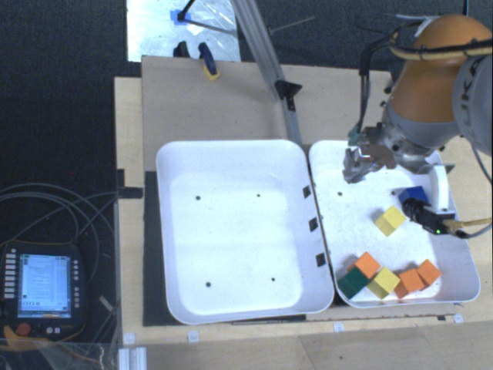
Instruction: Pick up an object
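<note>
My gripper (357, 168) hangs over the far left part of the right bin (462, 287), below the orange wrist band. Nothing shows in it. A yellow cube (390, 220) lies alone in the middle of that bin, to the right of the gripper and nearer the front. A blue block (412, 195) sits by the bin's right side, partly behind a black cable part. Along the front wall is a cluster: an orange cube (367, 264), a green cube (353, 283), a yellow cube (383, 283) and two orange cubes (420, 277).
The left bin (166, 160) lies beside the right one, with a raised divider edge (312, 222) between them. A grey pole (262, 45) slants down to the bench behind the bins. A teach pendant (45, 287) with cables lies off the bench at the left.
</note>
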Controlling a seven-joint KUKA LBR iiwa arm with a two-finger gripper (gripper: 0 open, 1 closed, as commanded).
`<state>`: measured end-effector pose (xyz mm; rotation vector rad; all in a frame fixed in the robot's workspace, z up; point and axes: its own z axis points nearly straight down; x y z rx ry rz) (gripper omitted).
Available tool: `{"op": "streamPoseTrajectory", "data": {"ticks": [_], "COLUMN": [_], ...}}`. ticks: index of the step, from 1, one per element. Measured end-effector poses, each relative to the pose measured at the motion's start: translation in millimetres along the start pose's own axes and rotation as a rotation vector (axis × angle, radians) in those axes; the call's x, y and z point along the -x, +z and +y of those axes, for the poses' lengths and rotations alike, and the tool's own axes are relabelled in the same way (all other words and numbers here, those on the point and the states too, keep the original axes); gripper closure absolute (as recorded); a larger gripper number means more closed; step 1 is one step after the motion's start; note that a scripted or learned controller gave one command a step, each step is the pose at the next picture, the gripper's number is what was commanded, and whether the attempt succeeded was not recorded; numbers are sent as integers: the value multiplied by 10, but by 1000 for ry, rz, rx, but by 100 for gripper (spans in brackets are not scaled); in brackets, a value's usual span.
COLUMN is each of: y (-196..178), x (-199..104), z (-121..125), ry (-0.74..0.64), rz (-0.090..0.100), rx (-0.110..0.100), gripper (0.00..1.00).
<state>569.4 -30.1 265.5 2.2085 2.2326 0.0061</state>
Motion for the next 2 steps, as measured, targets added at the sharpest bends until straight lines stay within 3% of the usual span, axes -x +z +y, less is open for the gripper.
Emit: {"op": "streamPoseTrajectory", "data": {"ticks": [2], "y": [175], "x": [-1096], "z": [222], "ry": [0], "rz": [0], "rx": [-2], "gripper": [100]}}
